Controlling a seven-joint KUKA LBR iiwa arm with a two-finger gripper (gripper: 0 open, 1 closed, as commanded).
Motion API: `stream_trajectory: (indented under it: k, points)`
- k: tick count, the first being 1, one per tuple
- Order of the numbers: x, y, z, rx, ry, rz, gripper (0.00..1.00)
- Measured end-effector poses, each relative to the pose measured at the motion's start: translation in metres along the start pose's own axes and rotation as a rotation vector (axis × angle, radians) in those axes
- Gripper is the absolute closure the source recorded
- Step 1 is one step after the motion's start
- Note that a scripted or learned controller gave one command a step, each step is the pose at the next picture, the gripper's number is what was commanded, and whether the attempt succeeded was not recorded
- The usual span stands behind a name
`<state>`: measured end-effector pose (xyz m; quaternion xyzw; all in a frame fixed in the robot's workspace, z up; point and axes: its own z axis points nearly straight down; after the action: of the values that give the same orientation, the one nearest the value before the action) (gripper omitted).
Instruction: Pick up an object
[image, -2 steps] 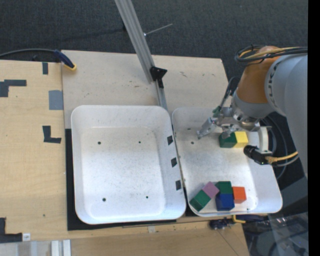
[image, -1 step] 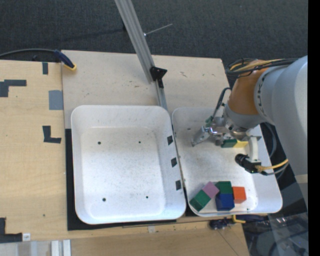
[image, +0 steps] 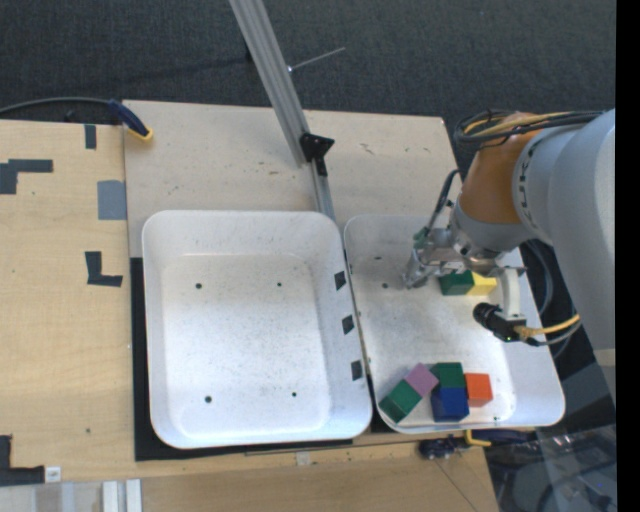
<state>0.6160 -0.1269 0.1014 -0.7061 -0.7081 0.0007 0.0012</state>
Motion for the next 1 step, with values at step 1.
stream_trajectory:
  k: [1]
  points:
    - [-0.0006, -0.0034, -0.0623, -0.008, -0.002, 0.001, 1.00]
